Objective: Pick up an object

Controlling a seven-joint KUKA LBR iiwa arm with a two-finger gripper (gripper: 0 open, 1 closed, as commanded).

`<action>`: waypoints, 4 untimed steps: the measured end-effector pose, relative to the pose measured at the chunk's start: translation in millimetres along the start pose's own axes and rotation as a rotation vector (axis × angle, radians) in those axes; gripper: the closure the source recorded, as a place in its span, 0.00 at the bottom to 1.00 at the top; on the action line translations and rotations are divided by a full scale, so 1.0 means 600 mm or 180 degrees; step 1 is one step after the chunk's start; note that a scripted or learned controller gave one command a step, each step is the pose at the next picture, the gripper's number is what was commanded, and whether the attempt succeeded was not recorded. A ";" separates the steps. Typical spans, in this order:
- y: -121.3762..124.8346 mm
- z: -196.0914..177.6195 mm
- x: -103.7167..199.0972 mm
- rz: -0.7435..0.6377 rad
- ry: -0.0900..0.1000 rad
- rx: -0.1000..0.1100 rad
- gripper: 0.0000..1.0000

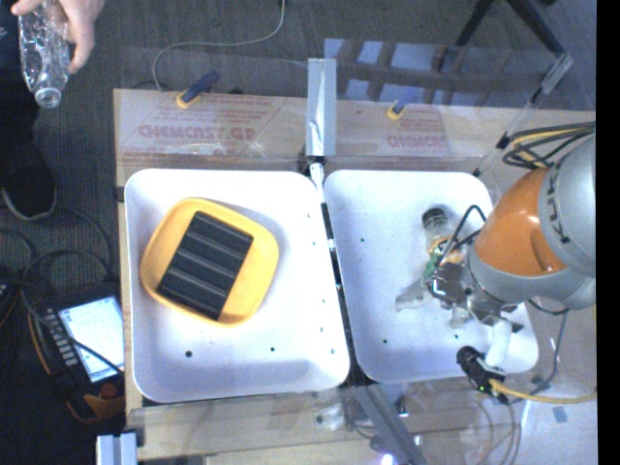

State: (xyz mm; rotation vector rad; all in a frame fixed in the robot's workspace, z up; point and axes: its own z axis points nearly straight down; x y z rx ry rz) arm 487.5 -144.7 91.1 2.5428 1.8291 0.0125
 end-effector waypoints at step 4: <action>0.309 -0.005 -0.004 -0.1514 -0.0029 0.0132 1.00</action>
